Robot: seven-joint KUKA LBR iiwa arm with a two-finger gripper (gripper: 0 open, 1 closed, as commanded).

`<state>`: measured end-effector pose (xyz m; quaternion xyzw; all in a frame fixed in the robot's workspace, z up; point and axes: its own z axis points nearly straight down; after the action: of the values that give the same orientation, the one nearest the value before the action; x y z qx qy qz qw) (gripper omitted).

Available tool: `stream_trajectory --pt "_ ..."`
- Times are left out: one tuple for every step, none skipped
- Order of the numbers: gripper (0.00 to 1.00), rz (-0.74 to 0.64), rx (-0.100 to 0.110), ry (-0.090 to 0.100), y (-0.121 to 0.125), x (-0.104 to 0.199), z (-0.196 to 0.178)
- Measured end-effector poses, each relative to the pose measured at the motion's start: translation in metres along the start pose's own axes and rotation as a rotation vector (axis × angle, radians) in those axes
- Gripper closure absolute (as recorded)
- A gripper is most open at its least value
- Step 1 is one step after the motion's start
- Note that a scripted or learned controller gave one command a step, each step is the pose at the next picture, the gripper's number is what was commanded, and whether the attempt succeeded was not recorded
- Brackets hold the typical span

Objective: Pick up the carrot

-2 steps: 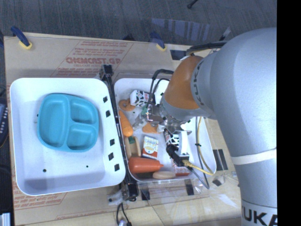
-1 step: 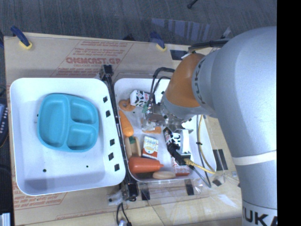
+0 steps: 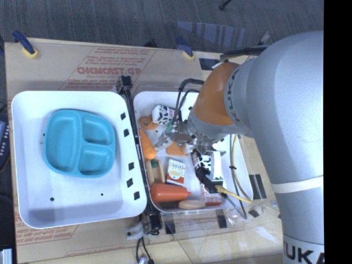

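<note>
The carrot (image 3: pixel 147 145) is a long orange piece lying along the left wall of the right bin (image 3: pixel 144 100), with its narrow end pointing toward the front. My gripper (image 3: pixel 175 132) is low inside that bin, just to the right of the carrot's upper end, among other toys. A small orange piece (image 3: pixel 177 148) sits directly under the gripper. The wrist, with its orange band (image 3: pixel 212 98), hides the middle of the bin.
The left bin (image 3: pixel 22 147) holds a blue divided plate (image 3: pixel 80 142). Around the carrot lie a red sausage (image 3: pixel 168 192), a small carton (image 3: pixel 176 170), a cow-patterned toy (image 3: pixel 160 113) and a beige piece (image 3: pixel 191 204). The arm covers the bin's right side.
</note>
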<state>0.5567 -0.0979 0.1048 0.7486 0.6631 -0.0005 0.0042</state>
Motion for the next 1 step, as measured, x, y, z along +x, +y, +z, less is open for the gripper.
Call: stream_trajectory --pt "1.0 -0.005 0.001 0.0 0.0006 0.0003 -0.0097"
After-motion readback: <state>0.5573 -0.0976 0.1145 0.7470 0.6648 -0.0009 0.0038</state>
